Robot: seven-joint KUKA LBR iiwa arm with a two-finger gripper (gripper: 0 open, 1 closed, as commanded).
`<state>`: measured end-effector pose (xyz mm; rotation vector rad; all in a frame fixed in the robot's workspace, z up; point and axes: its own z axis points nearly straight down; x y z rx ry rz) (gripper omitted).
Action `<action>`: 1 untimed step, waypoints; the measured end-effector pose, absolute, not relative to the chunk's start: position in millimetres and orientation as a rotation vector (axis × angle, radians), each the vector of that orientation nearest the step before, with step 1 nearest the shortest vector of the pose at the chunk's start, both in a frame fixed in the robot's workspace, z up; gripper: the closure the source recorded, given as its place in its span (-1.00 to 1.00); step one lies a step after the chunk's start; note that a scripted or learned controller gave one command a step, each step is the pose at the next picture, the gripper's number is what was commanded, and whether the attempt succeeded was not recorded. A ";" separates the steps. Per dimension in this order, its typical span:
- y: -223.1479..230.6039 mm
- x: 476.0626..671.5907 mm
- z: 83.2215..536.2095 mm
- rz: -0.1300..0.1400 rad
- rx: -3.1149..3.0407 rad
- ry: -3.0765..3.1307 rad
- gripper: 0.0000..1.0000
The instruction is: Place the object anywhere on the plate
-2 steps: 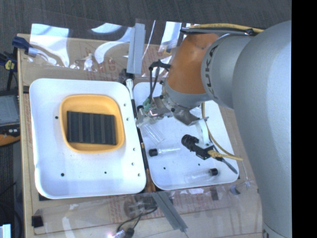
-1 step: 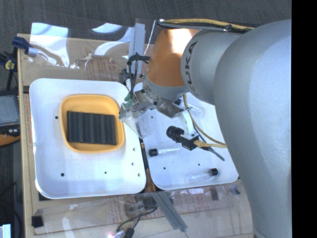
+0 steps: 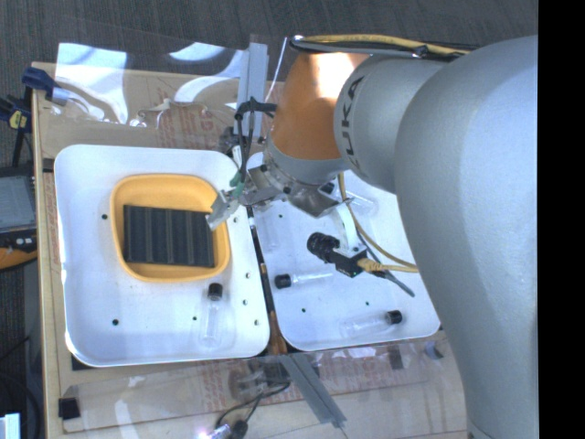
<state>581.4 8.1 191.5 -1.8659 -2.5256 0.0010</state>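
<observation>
The bench (image 3: 119, 387) holds a left bin (image 3: 82, 282) and a right bin (image 3: 302, 329). My gripper (image 3: 222, 211) hangs at the right rim of the yellow plate (image 3: 164, 188), centre-left of frame, likely positioned for a release. Open or closed, I can't tell. The object, I take it, is a capped vial (image 3: 212, 316) just below the plate. Another vial (image 3: 306, 280) and a third vial (image 3: 370, 321) lie at lower right.

You have two shallow white bins side by side on the wooden bench (image 3: 137, 401). In the left bin (image 3: 78, 263), a clear black-capped tube (image 3: 211, 316) lies near the front rim. In the right bin (image 3: 416, 295), you see a second tube (image 3: 306, 280) by the left wall and a third tube (image 3: 370, 321) near the front rim. Clear plastic sheeting (image 3: 91, 76) lies behind the bins.
</observation>
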 end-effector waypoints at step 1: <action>27.9 563.3 233.3 0.001 -1.864 -2.527 -1.00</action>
